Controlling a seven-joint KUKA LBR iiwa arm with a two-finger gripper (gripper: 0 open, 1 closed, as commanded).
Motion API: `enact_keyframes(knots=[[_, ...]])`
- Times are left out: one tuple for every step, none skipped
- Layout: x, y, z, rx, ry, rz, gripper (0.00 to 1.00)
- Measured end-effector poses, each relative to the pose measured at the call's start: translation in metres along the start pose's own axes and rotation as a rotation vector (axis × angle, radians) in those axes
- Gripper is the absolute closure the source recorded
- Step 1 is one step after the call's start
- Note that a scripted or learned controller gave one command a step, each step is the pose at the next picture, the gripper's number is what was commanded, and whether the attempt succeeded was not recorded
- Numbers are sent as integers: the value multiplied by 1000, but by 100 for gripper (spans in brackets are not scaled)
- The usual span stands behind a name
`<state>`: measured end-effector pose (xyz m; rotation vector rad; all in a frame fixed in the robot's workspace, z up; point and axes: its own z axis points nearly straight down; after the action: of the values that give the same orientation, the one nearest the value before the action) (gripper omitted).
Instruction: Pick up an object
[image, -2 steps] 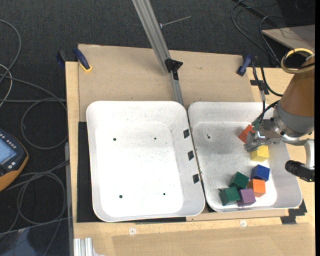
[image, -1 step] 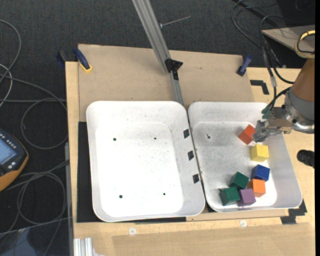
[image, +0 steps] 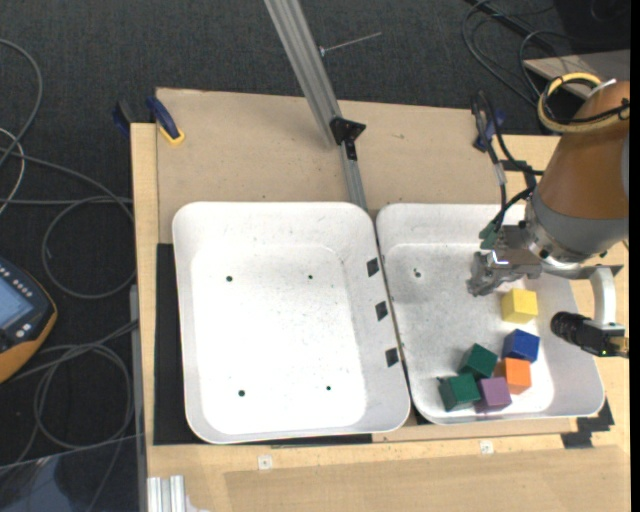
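Over the right bin (image: 430, 225) we see the gripper (image: 487, 281) hanging beside the yellow cube (image: 519, 304), likely lining up; its grip state we cannot tell.

Two white bins (image: 200, 330) hold six blocks: two green (image: 470, 374), one yellow (image: 519, 304), blue (image: 522, 346), orange (image: 518, 373), purple (image: 494, 394).

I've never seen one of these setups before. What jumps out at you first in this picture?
The big grey arm with the orange band reaches in from the right, its two-finger gripper hanging over the right shallow white bin. Near that bin's front corner sits a bright huddle of small blocks: a yellow cube, blue cube, orange cube, purple cube and two green blocks.
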<state>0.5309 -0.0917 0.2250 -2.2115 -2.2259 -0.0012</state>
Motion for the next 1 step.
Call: enact_keyframes(knots=[[55,3,-2,-2,0,-1,100]])
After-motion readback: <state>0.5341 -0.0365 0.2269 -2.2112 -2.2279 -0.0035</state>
